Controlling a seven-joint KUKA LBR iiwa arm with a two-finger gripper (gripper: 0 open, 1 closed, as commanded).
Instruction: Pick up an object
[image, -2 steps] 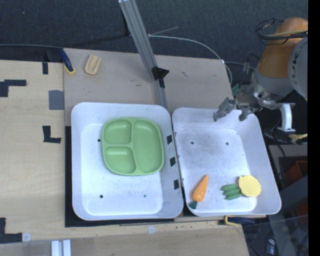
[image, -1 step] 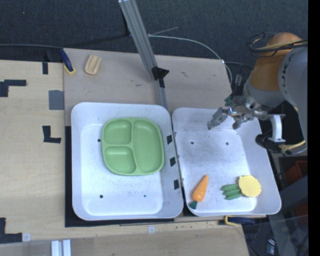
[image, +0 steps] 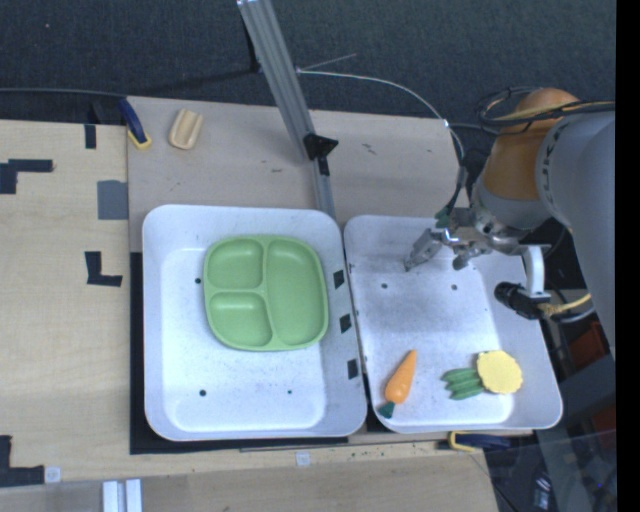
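An orange toy carrot (image: 400, 377) lies near the front left corner of the right bin (image: 440, 300). A yellow toy with a green leafy end (image: 487, 375) rests to its right, near the front edge. A green divided plate (image: 267, 292) sits in the left bin (image: 175, 330). My gripper (image: 437, 254) hangs over the back of the right bin, open, its two fingers spread with nothing between them. It is well behind the carrot and the yellow toy.
A slanted metal pole (image: 288, 90) crosses the bench behind the bins. A small tan block (image: 185, 129) and a blue and yellow clip (image: 133, 123) lie at the back left. Black cables (image: 540, 303) hang by the right bin's edge.
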